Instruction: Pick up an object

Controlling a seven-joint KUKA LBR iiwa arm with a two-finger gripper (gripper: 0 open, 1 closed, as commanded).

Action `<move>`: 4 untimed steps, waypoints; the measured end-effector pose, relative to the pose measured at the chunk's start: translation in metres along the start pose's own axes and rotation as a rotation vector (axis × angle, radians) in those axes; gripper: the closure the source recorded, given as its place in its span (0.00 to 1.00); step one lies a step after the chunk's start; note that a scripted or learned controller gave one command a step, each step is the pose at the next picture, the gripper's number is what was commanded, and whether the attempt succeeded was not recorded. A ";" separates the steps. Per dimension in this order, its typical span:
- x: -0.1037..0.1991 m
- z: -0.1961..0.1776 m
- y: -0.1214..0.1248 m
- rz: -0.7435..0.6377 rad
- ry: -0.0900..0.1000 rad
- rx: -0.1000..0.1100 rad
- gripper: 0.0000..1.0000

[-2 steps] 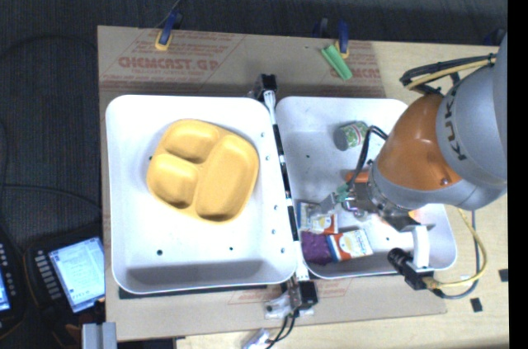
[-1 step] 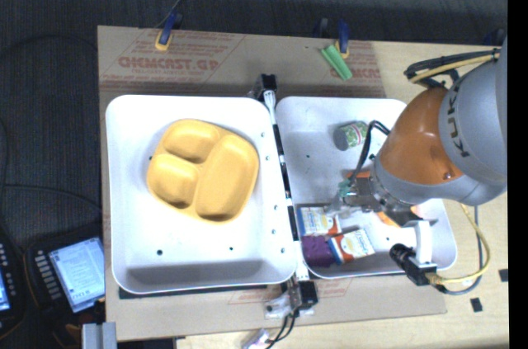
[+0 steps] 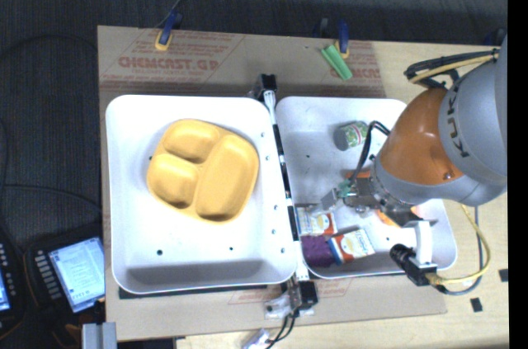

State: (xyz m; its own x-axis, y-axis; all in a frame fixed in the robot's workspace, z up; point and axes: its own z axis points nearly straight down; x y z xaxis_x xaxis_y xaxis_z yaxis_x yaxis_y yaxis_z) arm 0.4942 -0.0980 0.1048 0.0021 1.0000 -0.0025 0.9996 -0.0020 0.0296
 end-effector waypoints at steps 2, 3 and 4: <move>0.002 -0.010 0.001 -0.001 0.004 0.001 0.00; 0.004 0.013 -0.004 -0.003 0.005 0.010 0.00; -0.034 0.015 0.052 -0.005 0.004 0.017 0.00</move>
State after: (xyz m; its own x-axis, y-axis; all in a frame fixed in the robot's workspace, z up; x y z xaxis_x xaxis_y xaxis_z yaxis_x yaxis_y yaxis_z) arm 0.5466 -0.1324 0.0914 -0.0025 1.0000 0.0014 0.9999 0.0025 0.0122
